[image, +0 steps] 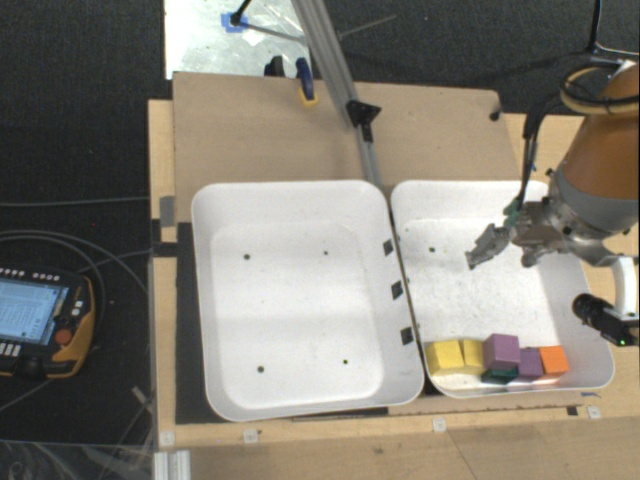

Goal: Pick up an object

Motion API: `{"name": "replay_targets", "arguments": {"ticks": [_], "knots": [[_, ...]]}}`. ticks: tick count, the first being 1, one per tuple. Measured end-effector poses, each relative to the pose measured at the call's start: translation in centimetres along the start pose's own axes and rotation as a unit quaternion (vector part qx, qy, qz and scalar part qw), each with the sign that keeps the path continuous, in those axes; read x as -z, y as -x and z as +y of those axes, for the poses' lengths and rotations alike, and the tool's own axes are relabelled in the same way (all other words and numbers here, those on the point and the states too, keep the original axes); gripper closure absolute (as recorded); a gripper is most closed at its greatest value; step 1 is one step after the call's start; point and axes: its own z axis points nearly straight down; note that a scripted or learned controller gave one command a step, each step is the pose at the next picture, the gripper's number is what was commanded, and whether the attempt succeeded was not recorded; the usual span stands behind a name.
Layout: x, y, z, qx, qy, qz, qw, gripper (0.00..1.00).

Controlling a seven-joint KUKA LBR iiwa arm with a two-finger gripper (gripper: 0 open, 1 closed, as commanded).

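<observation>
Gripper [483, 251], its grip state unclear, hangs over the right bin [440, 213], apart from the blocks [497, 356] along that bin's near wall.

Grey arm with orange band [600, 163] cut off by right edge, dark green block [497, 375] mostly hidden behind purple cube [503, 350], handheld orange-trimmed control pendant [40, 323] cropped at left edge

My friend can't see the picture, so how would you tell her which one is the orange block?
Find the right bin, the one under the gripper. Along its near edge sits a row of small blocks. The orange block is at the far right end of that row, right beside a purple block, and it is the only orange one there.
</observation>
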Motion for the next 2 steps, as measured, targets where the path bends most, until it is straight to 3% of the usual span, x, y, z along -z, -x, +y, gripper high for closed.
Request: {"name": "replay_targets", "arguments": {"ticks": [1, 2], "knots": [[-16.5, 1.6, -4.2, -0.002, -0.005, 0.001, 1.0, 0.0], [-1.6, -7.2, -4.0, 0.006, 0.004, 0.001, 1.0, 0.0]]}}
